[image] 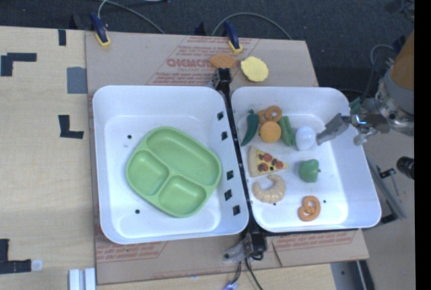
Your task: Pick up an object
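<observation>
- The gripper (342, 126) hangs over the right bin (350, 204), metal fingers spread and gripping nothing.
- Beside one finger lies a smooth white ball (306, 138).
- The left bin (111, 114) holds a glossy green divided plate (174, 171).

Even, soft overhead light; my white bins (108, 147) glare slightly, shadows stay faint, and the whole frame is mildly blurred.

Green divided plate (174, 171) in left bin (108, 114); toy foods in right bin (350, 208), gripper (340, 128) over its right edge.
</observation>
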`<state>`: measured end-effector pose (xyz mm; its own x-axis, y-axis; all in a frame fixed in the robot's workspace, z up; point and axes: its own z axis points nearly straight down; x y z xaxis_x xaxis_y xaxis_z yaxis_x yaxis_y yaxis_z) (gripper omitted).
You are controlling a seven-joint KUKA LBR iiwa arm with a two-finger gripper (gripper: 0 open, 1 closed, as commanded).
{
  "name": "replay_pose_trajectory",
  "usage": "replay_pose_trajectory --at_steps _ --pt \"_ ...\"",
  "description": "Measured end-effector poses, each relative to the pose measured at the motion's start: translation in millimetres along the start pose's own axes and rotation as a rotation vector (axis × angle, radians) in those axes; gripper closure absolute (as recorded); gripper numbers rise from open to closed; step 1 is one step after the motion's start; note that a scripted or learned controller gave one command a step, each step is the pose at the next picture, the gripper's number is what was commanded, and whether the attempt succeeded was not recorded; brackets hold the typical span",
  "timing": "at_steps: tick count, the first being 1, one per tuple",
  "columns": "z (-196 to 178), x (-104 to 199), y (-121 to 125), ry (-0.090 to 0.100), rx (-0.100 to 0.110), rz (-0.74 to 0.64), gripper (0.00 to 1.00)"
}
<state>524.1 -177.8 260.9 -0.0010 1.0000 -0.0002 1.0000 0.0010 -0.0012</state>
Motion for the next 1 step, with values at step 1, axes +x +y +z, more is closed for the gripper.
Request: replay_pose_trajectory --at_steps 1 --pt "127.9 -3.3 78.6 0.001 0.005 -0.001 0.00"
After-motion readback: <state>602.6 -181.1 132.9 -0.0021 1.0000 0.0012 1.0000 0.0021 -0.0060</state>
